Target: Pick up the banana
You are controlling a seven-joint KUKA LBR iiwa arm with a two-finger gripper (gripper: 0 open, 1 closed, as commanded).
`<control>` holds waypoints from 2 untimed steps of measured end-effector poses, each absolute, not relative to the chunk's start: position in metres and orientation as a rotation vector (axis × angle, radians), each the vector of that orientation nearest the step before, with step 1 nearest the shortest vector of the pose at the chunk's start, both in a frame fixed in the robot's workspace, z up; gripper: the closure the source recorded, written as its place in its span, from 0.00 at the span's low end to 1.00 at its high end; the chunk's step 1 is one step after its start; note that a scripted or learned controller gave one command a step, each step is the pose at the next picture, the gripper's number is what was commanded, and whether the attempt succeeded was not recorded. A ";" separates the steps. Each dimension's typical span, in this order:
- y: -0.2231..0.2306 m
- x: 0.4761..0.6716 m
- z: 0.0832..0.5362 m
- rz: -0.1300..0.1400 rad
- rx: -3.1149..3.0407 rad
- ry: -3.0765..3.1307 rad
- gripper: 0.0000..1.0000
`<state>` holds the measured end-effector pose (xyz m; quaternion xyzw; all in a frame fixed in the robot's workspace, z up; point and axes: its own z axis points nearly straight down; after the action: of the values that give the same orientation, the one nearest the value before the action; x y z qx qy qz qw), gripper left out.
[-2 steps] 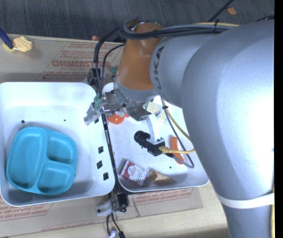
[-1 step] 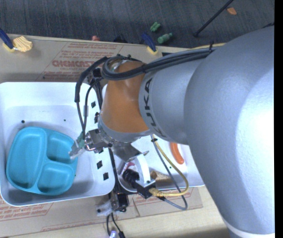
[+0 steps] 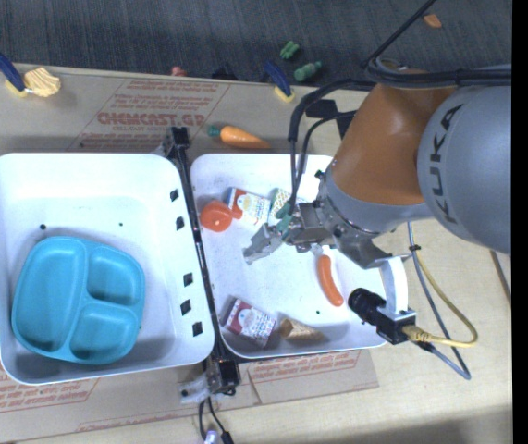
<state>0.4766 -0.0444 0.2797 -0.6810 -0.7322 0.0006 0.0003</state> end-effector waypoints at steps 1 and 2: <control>-0.005 0.475 0.195 0.005 -1.841 -2.539 0.00; 0.074 0.476 0.191 0.003 -1.502 -2.756 0.00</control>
<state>0.4758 0.0745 0.1914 -0.4785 -0.8781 0.0009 0.0014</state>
